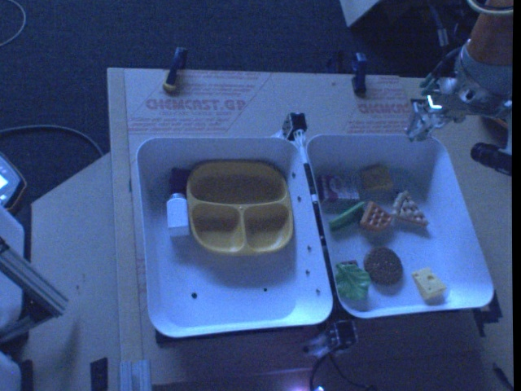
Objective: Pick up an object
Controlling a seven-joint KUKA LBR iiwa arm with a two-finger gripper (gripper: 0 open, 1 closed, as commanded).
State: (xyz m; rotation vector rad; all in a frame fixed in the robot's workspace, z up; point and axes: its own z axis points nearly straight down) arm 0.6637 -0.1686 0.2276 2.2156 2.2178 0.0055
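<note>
1. Two white bins stood side by side on the bench: the left bin (155, 218) carried a yellow divided tray (240, 206) and a small white bottle (177, 215) just beside its left edge, and the right bin (460, 218) carried the small things to choose from.
2. Several food-like toys lay in the right bin: a brown cube (375, 177) at the far side, a dark packet (338, 188), a green stick (348, 215), a waffle piece (376, 216), a pizza slice (409, 209), a round cookie (383, 265), a green leafy piece (352, 280) and a cheese wedge (429, 285) at the near right.
3. To do the step well, I think the arm should choose a thing that lies apart, such as the cheese wedge or the cookie, because the waffle piece, the pizza slice and the green stick were touching or nearly touching.
4. It should come down straight over the middle of that thing, away from the bin wall.
5. The gripper (425, 120) hung over the far right corner of the right bin, above its rim, with the orange band and grey wrist behind it at the right.
6. Whether the tool was spread or pressed together I could not tell; the picture was too dark there. Nothing was seen held in it.
</note>
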